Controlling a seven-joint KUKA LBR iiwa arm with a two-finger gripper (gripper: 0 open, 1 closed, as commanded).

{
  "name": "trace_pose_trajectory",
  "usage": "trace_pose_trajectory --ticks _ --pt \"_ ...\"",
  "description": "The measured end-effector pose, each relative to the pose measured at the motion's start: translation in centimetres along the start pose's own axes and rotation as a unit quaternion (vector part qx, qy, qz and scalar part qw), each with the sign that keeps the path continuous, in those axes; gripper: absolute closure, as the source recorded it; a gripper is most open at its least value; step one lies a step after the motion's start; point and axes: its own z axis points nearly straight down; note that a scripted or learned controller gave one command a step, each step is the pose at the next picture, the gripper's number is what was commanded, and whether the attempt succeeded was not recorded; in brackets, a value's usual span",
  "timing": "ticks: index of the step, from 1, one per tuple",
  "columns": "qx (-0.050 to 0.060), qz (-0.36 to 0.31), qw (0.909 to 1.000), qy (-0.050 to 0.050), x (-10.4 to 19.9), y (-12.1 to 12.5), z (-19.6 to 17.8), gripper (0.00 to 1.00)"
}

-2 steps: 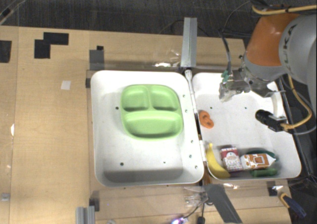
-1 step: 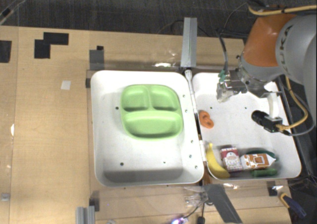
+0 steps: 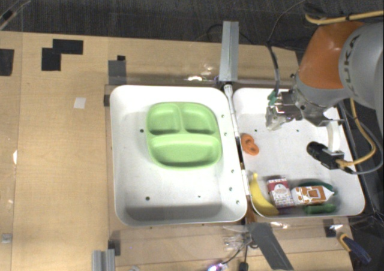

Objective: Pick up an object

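The claw [image 3: 277, 112], whose grip state I cannot tell, hangs at twelve o'clock in the right bin [image 3: 288, 144], well apart from the banana [image 3: 259, 196] and cartons [image 3: 282, 194] crowded at six o'clock, so a descent here risks closing on nothing.

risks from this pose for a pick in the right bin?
1. The end effector hangs over bare floor at the top of the right bin, apart from every object; closing here would likely grab nothing.
2. The banana, the two cartons and a green item crowd the bottom wall, so a grasp may snag a neighbour.
3. The orange ring hugs the divider; fingers might hit it.
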Motion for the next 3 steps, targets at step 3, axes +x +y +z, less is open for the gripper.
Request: trace_pose_trajectory --ticks 3 --pt "-0.001 0.061 0.9981 0.000 -1.2 -1.1 -0.1 1.00"
